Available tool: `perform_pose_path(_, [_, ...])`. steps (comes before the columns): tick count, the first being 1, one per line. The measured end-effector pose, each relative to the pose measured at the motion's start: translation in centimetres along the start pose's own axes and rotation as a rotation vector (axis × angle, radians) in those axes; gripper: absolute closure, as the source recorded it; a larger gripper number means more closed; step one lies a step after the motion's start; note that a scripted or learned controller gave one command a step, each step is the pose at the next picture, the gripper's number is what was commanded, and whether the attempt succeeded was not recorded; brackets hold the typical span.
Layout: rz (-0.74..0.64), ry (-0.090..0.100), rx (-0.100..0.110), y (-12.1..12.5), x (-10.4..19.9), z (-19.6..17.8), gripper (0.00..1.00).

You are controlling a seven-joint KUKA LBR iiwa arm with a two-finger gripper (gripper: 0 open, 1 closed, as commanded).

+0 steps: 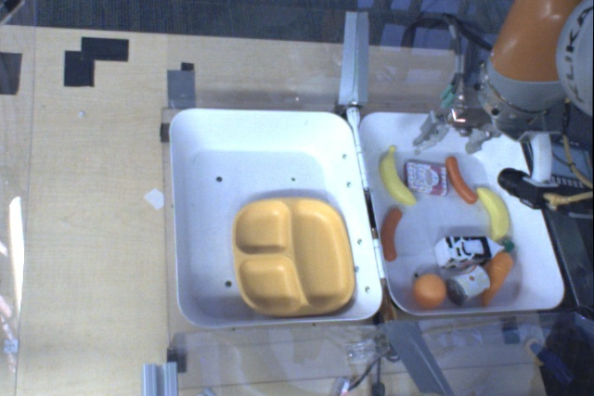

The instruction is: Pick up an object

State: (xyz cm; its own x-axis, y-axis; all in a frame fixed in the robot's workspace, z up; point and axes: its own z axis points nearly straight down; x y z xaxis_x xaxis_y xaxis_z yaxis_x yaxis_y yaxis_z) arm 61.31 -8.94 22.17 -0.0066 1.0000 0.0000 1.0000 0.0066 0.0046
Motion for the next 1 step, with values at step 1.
perform_pose_path(1, [0.079, 0.001, 0.0, 1.57, 5.86, 0.35, 0.0])
